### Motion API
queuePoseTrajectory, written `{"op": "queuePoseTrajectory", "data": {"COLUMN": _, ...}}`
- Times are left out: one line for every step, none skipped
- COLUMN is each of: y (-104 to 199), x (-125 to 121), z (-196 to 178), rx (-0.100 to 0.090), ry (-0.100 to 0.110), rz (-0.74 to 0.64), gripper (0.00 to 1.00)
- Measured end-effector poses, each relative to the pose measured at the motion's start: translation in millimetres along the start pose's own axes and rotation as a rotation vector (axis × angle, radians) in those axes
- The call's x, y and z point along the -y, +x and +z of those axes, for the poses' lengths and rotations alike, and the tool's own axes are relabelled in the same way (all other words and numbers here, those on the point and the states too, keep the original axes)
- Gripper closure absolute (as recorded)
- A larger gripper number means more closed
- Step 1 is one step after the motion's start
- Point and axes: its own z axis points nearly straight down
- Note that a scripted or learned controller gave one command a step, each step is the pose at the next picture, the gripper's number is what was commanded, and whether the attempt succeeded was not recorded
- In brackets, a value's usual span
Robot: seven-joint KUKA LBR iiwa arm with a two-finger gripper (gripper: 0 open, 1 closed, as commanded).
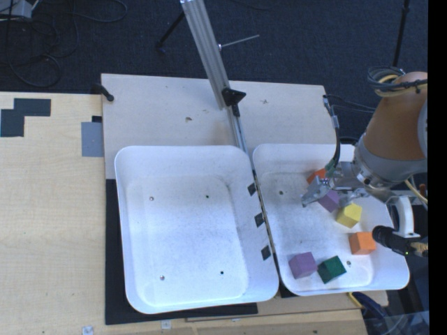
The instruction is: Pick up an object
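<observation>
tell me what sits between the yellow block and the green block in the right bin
In the camera view, the orange block lies between the yellow block and the green block.

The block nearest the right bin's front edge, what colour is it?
Dark green, seen in the camera view.

Aluminium rail [209,51] slanting above bench [49,208]; cables [42,30].

One fixed camera looks down at a slant on my counter [209,110], taking in both white bins [140,187]; I reach in from its right side.
</observation>
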Motion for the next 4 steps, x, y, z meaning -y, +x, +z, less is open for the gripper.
{"op": "queuePoseTrajectory", "data": {"y": -84.4, "x": -30.6, "z": 26.3, "rx": 0.004, "ry": 0.001, "rz": -0.002, "gripper": 0.0}}
{"op": "queuePoseTrajectory", "data": {"y": -77.7, "x": -75.5, "z": 125.1, "rx": 0.001, "ry": 0.0, "rz": -0.012, "gripper": 0.0}}
{"op": "queuePoseTrajectory", "data": {"y": -62.3, "x": -12.7, "z": 120.9, "rx": -0.001, "ry": 0.001, "rz": -0.008, "gripper": 0.0}}
{"op": "queuePoseTrajectory", "data": {"y": -49.8, "x": -86.0, "z": 121.6, "rx": 0.0, "ry": -0.004, "rz": -0.012, "gripper": 0.0}}
